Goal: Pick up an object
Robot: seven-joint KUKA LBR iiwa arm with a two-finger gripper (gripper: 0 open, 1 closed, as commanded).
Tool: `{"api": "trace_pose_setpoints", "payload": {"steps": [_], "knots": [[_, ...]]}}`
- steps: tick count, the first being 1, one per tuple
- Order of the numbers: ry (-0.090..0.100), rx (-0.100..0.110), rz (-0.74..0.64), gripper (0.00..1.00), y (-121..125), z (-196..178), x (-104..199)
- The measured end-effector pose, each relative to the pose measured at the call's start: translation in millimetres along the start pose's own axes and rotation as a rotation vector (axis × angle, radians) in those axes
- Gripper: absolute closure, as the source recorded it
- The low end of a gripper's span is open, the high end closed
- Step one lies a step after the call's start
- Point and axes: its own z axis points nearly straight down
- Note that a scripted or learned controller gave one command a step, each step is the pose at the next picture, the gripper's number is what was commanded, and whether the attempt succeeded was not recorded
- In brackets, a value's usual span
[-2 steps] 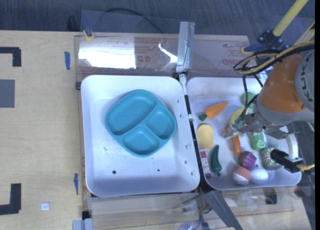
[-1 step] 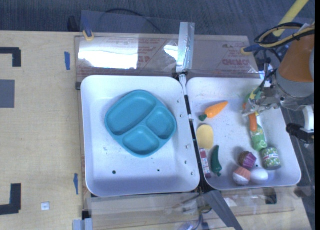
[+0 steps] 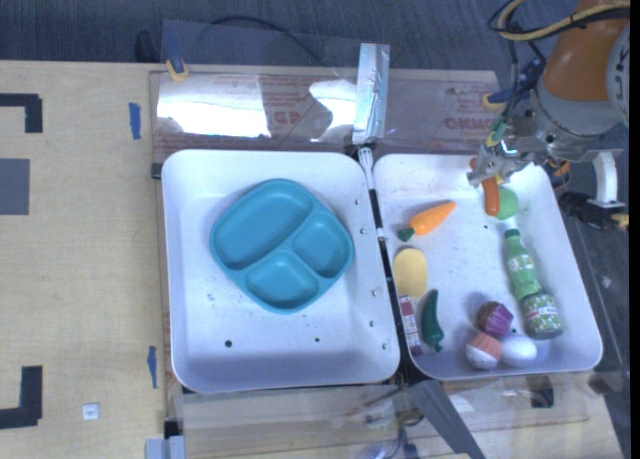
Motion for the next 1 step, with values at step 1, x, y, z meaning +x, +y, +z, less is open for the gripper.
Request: {"api": "trace_pose_setpoints", "payload": {"steps": [1], "knots": [[0.002,0.011,-0.036,1.00,17.5,26.5,39.1]]}}
